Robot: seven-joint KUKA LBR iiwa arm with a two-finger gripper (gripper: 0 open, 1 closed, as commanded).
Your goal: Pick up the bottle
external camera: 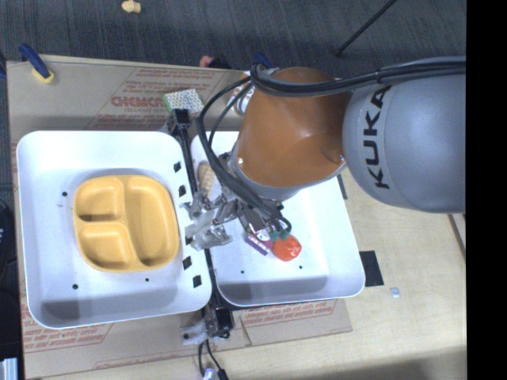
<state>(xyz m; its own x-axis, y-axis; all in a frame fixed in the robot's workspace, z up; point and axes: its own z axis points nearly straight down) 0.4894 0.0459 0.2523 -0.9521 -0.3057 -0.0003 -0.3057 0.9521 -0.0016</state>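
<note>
- The end effector (212, 222) hangs low over the left edge of the right bin (337, 279), just above the divide between the two bins.
- How far it stands open I cannot tell; its metal parts blur together, and nothing shows between them.
- A bottle cannot be made out with certainty; a small purple and red item (275, 244) lies on the right bin's floor, just right of the end effector.
- A yellow divided tray (125, 220) sits in the left bin (40, 291).
- The orange-banded arm (289, 133) covers much of the right bin.
</note>
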